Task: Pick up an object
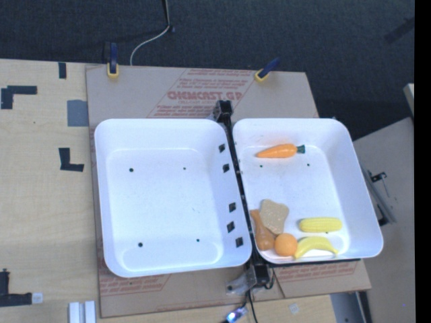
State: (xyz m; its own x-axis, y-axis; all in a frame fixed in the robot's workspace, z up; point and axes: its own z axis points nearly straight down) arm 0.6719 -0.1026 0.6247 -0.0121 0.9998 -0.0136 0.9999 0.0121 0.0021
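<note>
The right bin [340, 143] holds several toy foods. An orange carrot [277, 151] with a green tip lies near its far side. A tan bread slice [273, 215] rests near the front left, leaning over a brown sausage-like piece [260, 233]. An orange ball [285, 245] sits at the front edge beside a yellow banana [315, 248]. A yellow corn cob [320, 225] lies just behind the banana.
The left bin [161, 194] sits beside the right one, joined by black clips [232, 210] along the shared wall. Both rest on a cardboard sheet [202, 89] held by clamps. A white cable [149, 39] trails off at the back.
</note>
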